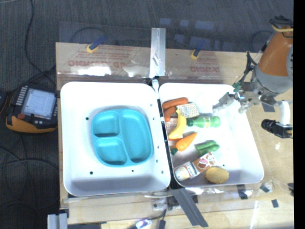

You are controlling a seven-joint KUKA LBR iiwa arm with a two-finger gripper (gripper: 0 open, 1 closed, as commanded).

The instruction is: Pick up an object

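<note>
Gripper (224, 102) at 3 o'clock over right bin (248, 142), holding nothing; finger spread: cannot tell. Green bottle (204, 122) just below-left. Risk: crowded toys, fingers may snag banana (178, 127) and slip.

Two bins (71, 128) – one tray (123, 136), two carrots (175, 102), one bottle (204, 122).

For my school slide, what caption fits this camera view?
Robot end effector hovers over toy food beside a blue tray.

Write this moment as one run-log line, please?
gripper: above right bin, holding nothing | toy food: piled in bin | blue tray: left bin
</note>
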